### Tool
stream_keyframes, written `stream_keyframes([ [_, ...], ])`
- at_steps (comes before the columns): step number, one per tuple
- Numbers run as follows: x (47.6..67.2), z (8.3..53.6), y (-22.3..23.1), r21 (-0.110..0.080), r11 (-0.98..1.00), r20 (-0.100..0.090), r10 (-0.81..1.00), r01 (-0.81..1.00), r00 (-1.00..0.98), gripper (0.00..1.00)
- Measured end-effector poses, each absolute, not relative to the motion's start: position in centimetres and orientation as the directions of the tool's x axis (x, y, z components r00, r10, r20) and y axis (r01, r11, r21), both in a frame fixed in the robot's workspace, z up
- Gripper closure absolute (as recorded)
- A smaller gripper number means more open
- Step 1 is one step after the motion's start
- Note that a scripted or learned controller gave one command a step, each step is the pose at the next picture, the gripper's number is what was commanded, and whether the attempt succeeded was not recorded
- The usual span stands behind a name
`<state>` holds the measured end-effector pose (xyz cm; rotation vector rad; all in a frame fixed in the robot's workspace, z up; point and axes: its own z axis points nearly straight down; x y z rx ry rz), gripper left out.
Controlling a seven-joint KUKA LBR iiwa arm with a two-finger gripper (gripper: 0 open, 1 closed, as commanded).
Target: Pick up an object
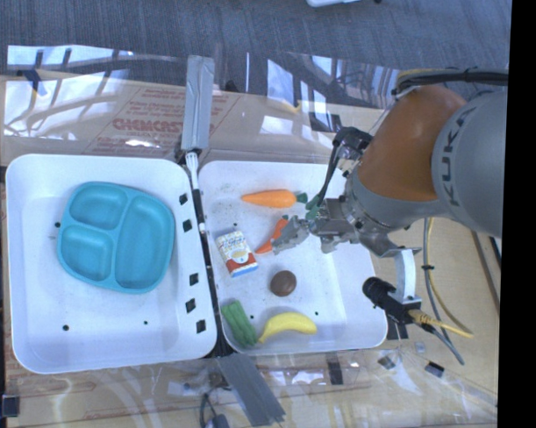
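While arm reaches in from right, gripper (289,234) low over right bin (356,330), mid-frame; fingers' spread: cannot tell. Small carrot (272,236) at its tip; grasp unclear.

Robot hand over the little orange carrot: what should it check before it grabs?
1. Hand above the small carrot: ok, it sits right over it.
2. Carrot between the fingers: cannot tell, the hand covers it.
3. Juice box out of the way: not ok, it lies close on the left.
4. Big carrot out of the way: ok, it lies apart, further up.
5. Brown ball, banana and green vegetable apart: ok, all lower in the right bin.
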<state>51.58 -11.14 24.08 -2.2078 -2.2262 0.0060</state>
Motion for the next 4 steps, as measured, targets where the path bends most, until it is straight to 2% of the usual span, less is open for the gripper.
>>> stream_keyframes([
  [1, 59.0, 19.0, -8.5, -0.004, 0.168, 0.001, 0.986, 0.986, -0.168, 0.0],
  [2, 56.4, 19.1, -8.9, -0.005, 0.266, 0.002, 0.964, 0.964, -0.266, 0.0],
  [3, 58.7, 9.2, -15.0, -0.002, 0.286, 0.0, 0.958, 0.958, -0.286, 0.0],
  [4, 64.2, 9.2, -9.6, -0.001, 0.284, 0.0, 0.959, 0.959, -0.284, 0.0],
])
